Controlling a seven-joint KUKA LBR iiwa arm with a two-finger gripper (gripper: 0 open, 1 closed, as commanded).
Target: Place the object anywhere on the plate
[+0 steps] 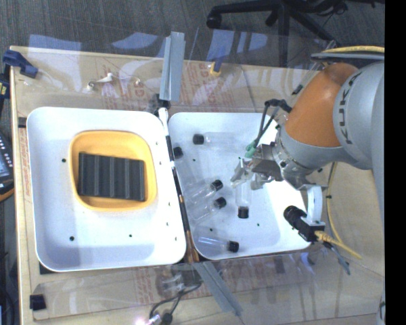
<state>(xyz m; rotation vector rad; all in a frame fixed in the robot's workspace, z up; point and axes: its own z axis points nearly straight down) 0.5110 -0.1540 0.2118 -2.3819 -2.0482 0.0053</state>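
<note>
- Gripper [247, 175] over right bin [271, 239], above clear vials [213, 195]; grip state: can't tell.
- Step: pick.
- Next: secure one vial, carry to plate [112, 172].

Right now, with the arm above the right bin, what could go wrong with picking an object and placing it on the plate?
1. The objects in the right bin are clear vials with black caps, hard to see on white, so a grasp may miss.
2. Several vials lie close together; reaching for one may knock the others.
3. The yellow plate sits in the left bin, so a loosely gripped vial could drop while crossing the divider.
</note>
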